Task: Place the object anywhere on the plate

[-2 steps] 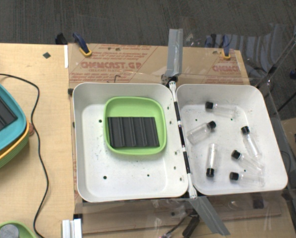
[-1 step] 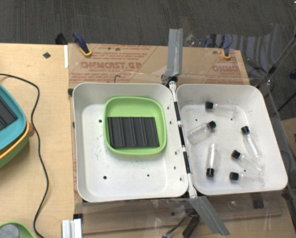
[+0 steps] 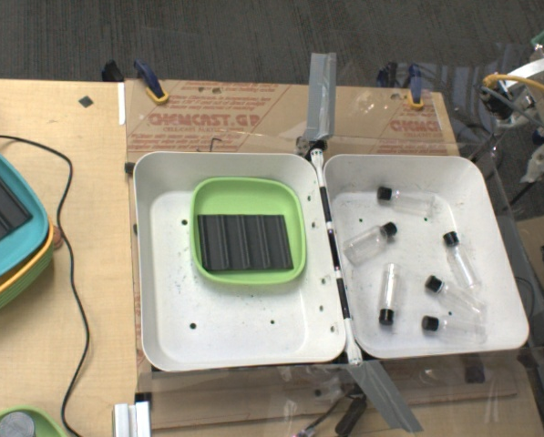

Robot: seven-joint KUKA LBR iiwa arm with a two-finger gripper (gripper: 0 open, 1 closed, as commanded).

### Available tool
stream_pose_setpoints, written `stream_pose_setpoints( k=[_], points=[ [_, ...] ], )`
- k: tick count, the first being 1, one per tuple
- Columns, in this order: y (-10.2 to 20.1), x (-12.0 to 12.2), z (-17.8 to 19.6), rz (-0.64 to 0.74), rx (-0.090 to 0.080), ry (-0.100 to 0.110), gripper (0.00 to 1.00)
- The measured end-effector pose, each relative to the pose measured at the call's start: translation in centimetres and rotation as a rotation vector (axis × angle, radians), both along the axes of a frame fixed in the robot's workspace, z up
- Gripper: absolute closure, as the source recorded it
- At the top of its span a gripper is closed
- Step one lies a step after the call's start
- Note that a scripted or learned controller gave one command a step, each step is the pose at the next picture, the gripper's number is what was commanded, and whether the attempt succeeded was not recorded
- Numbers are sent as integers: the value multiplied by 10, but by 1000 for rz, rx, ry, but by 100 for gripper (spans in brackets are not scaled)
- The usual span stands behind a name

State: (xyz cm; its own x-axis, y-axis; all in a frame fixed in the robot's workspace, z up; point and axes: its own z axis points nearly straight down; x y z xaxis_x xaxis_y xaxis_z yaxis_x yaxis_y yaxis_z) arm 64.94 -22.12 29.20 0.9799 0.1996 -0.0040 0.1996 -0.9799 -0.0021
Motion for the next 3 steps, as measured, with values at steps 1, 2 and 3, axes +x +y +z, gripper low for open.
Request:
stream_pose_setpoints(
  k=[1,2,3],
  points=[
    [-1,-5,128,3,-1,0,0],
    [0,5,148,4,-1,0,0],
    [-1,-5,4,34,0,1,0]
  ],
)
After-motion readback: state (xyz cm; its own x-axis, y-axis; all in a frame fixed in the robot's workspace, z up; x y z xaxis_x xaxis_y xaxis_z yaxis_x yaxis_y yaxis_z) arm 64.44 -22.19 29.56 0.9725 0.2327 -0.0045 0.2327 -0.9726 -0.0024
